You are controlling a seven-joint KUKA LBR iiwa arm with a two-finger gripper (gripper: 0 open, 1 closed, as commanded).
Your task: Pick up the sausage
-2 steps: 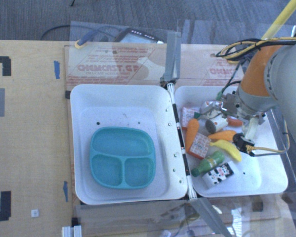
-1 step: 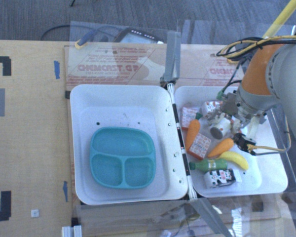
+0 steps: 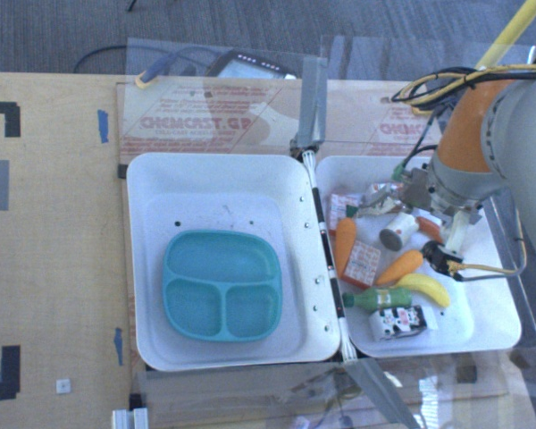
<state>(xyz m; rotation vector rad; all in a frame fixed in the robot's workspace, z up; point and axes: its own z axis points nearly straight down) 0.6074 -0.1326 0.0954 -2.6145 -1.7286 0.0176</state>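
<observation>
A short reddish-orange piece (image 3: pixel 430 229), which may be the sausage, lies in the right bin (image 3: pixel 491 324), partly hidden under the arm's wrist. My gripper (image 3: pixel 409 209) hangs low over the back of that bin, just above a small grey can (image 3: pixel 395 233) and close to the reddish piece. The wrist and its cables cover the gripper's tip. I see nothing lifted off the bin floor.
The right bin also holds two orange carrots (image 3: pixel 346 243) (image 3: pixel 399 267), a banana (image 3: pixel 425 287), a green bottle (image 3: pixel 375 299), a printed card (image 3: pixel 363 263) and a small box (image 3: pixel 399 322). A teal divided plate (image 3: pixel 221 286) lies in the left bin (image 3: pixel 152 204).
</observation>
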